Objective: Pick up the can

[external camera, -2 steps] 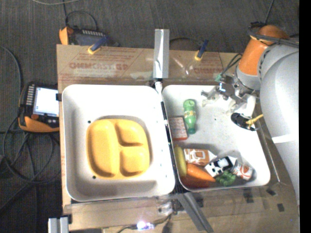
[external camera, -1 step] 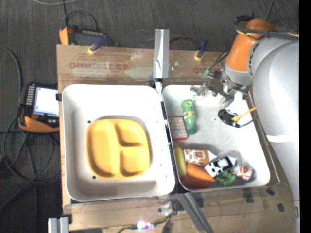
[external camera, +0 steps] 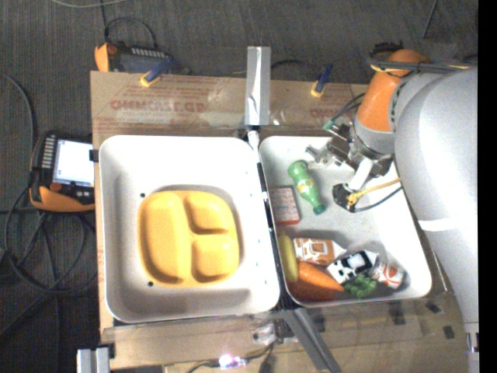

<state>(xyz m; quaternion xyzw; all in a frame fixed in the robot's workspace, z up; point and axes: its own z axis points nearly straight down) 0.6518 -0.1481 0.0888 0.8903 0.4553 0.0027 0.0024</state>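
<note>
one can (external camera: 386, 273) lies in the lower right corner of the right bin (external camera: 392, 224), well apart from the claw (external camera: 324, 154) near the bin's top; i cannot tell the claw's opening.

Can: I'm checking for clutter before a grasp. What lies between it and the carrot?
Camera view: a black-and-white object and a green vegetable lie between the can and the carrot.
</note>
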